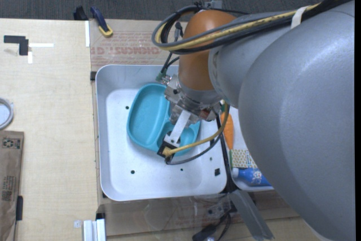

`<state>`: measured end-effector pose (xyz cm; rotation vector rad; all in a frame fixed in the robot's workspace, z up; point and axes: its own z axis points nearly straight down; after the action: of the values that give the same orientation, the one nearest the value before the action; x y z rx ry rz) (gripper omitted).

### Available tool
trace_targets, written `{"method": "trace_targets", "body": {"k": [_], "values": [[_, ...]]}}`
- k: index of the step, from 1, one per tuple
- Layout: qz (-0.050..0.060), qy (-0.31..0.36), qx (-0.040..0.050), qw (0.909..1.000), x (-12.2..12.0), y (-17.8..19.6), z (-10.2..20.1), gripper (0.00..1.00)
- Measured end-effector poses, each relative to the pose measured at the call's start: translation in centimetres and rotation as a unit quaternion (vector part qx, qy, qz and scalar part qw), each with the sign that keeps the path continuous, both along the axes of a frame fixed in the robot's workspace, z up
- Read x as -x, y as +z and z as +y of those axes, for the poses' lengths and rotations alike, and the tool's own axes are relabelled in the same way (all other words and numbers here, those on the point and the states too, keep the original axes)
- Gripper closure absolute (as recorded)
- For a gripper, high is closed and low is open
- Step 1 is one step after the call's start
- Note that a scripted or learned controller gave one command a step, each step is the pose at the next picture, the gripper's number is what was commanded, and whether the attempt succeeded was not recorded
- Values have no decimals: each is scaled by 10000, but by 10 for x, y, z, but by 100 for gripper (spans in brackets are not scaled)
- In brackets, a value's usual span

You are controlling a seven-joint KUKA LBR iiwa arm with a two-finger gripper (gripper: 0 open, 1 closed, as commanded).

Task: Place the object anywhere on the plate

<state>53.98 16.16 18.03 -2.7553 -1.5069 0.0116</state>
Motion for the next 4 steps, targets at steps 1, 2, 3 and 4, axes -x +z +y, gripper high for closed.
{"method": "trace_targets", "body": {"k": [1, 2, 3, 4], "values": [[-2, -6, -1, 10000, 0, 0, 0, 0], [-19, -342, 6, 9994, -3, 260, -12, 0], [7, -324, 27, 9995, -4, 267, -12, 100], [-8, 202, 4, 9998, 10, 105, 37, 100]]}}
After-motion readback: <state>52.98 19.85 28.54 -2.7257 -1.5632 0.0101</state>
